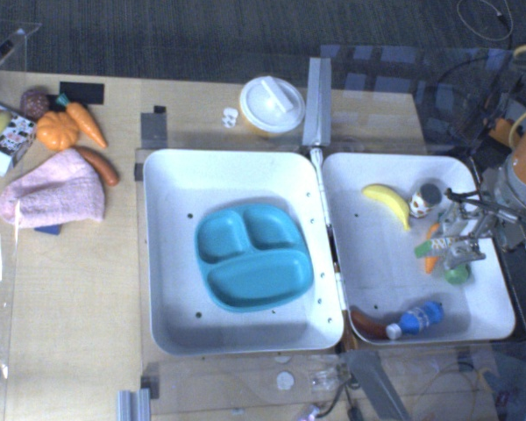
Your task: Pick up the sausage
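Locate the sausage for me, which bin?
In the camera view the sausage lies in the right bin, at its near left corner against the front wall, just left of the blue bottle. The tool is over the bin's right side.

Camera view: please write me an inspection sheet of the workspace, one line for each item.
Surface: wooden bench bearing left bin and right bin.
Job's things: sausage lies in the right bin's lower-left corner, beside a blue bottle.
Clutter: blue plate in left bin; banana in right bin; pink cloth and toy pumpkin on bench.
Grippers: tool above right bin's right side, apart from sausage.
Cables: thin loop on floor.
Surroundings: dark carpet.
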You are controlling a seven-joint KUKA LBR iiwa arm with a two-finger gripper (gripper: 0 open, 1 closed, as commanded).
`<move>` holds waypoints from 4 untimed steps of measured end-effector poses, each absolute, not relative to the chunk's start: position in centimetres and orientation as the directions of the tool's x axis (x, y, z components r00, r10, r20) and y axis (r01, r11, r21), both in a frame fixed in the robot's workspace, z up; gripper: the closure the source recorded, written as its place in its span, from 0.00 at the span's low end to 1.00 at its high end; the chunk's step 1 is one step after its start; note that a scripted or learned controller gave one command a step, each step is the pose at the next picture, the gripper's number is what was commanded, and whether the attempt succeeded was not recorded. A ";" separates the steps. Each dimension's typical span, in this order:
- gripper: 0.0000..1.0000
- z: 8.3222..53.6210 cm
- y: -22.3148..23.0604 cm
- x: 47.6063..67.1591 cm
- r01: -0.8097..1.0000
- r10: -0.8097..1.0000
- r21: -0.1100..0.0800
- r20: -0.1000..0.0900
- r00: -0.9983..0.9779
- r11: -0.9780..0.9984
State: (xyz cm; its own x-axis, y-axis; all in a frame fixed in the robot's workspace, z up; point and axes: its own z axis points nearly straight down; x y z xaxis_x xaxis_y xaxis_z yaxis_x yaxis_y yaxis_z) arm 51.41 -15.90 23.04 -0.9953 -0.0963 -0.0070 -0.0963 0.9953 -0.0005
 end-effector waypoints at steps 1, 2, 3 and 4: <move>1.00 28.9 -20.5 50.5 -0.113 -0.113 -0.002 -0.009 -0.994 0.994; 1.00 24.9 -20.1 53.8 0.235 0.235 0.001 -0.007 -0.972 0.972; 1.00 26.1 -20.0 54.1 0.234 0.234 0.002 -0.015 -0.972 0.972; 1.00 27.3 -19.9 54.3 0.233 0.233 0.003 -0.024 -0.972 0.972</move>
